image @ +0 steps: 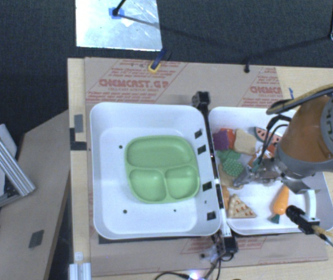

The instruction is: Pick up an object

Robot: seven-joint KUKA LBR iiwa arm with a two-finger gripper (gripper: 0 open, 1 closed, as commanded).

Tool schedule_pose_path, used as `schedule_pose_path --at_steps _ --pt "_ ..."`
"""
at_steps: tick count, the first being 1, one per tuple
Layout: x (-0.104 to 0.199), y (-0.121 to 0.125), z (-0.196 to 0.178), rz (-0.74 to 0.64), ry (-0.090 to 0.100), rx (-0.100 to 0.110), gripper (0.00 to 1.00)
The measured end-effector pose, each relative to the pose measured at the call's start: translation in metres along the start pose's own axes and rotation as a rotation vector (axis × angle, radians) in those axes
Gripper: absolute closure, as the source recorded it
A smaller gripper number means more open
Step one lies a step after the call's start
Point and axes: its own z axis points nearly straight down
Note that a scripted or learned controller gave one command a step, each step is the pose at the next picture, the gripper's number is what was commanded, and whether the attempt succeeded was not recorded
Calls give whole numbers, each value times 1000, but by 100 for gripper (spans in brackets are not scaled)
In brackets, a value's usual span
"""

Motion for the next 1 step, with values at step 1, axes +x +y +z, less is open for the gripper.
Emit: schedule_pose_path --at_steps 1 --pt "0 2 -14 -3 0 -6 100"
